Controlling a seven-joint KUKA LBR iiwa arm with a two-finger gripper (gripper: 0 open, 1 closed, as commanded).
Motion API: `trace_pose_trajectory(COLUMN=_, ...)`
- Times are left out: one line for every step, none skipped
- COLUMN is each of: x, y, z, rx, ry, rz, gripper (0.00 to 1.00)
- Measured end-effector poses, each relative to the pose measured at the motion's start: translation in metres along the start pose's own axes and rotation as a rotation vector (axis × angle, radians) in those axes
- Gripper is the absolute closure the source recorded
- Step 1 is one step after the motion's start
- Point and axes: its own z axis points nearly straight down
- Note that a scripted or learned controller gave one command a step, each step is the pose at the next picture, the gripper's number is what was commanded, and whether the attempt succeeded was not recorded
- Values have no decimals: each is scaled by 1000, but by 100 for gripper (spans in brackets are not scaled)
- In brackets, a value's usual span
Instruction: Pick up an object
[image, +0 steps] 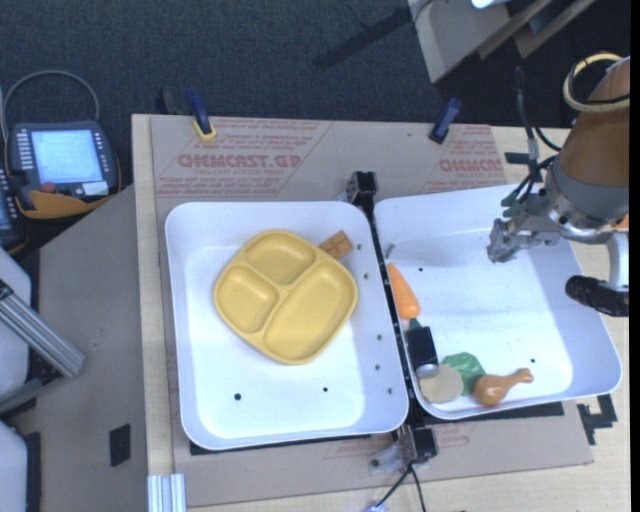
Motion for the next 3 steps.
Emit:
trace_pose_trajectory(x=7, y=8, z=-59, rx=1, ry=0, rz=0, gripper=100)
trace_pose_trajectory(x=7, y=8, z=-73, rx=2, ry=0, rz=1, gripper=100)
trace_pose_trajectory(x=68, y=24, z=-65, rx=4, ry=2, rz=-4, gripper=100)
